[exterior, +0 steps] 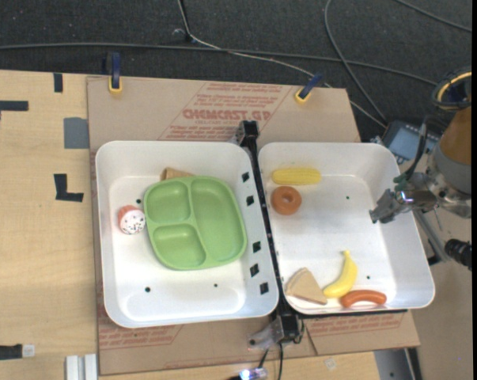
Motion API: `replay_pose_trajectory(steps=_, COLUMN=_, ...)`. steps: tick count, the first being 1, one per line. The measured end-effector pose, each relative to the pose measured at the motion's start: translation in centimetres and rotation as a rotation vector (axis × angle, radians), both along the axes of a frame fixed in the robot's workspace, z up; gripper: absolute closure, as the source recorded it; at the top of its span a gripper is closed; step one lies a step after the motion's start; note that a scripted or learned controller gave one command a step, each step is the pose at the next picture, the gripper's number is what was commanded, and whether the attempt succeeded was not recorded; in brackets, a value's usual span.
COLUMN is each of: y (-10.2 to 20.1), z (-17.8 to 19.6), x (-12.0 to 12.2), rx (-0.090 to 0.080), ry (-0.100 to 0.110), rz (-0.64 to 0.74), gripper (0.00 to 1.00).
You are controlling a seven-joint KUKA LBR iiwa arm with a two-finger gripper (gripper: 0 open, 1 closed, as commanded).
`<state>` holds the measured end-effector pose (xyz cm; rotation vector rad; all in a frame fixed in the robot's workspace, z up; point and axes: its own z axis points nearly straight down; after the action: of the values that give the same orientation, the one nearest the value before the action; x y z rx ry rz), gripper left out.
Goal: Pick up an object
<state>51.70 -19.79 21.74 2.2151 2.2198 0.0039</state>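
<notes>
Starting at the left bin — a green divided plate takes up its middle, a small white and red ball sits just beside the plate on the bin's left side, and a tan slice peeks out from behind the plate's far edge.

Over the divider to the right bin: a corn cob lies near the far left corner, a brown doughnut just in front of it. Along the near edge, a sandwich wedge, a banana leaning up from it, and a red sausage close to the near right corner.

And at that bin's right edge — the gripper, low over the rim, nothing seen between its fingers. Spread or closed? Too small and dark to call.

By my read this is the approach: nothing picked yet. Any object would do; the banana and sausage look nearest. The next move calls for travelling inward over one item, lining up across its narrow side, then descending clear of the bin wall.
</notes>
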Motion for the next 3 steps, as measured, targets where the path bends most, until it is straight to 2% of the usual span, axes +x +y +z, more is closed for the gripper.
replay_pose_trajectory(steps=1, y=0.0, z=1.5, x=0.1, rx=0.002, ry=0.005, rz=-0.001, gripper=1.0)
replay_pose_trajectory(steps=3, y=10.0, z=1.9, x=1.8, rx=0.002, ry=0.007, rz=0.003, gripper=1.0)
